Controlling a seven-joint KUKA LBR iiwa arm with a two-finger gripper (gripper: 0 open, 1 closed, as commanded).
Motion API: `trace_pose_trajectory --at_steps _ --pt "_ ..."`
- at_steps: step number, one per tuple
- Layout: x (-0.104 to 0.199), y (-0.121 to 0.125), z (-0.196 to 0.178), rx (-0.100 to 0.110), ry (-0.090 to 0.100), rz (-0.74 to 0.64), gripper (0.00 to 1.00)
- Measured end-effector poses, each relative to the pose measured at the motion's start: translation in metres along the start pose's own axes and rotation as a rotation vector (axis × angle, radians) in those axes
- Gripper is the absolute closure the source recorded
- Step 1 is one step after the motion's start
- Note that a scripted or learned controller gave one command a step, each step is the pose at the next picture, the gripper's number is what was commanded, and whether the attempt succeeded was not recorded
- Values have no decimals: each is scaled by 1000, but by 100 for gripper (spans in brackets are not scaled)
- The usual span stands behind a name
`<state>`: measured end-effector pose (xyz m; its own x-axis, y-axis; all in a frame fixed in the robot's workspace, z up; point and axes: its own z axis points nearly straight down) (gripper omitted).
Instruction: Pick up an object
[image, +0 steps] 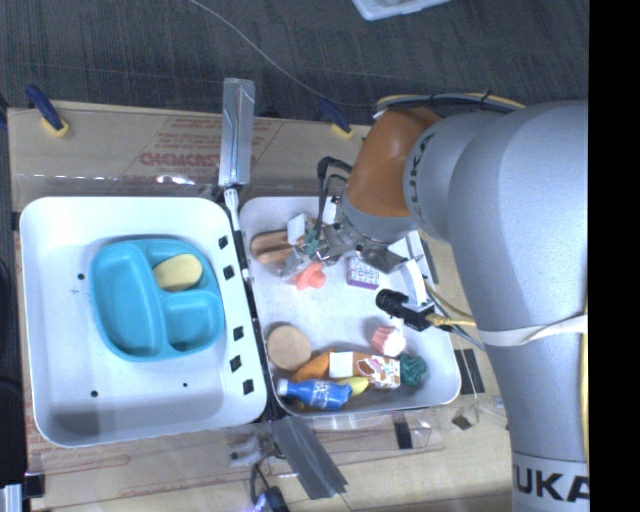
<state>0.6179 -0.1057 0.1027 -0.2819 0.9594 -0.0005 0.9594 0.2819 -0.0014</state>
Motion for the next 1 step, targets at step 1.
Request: trace_pose_trajectory --at_steps 1 --pt "74 44 -113 -8 0 158 100"
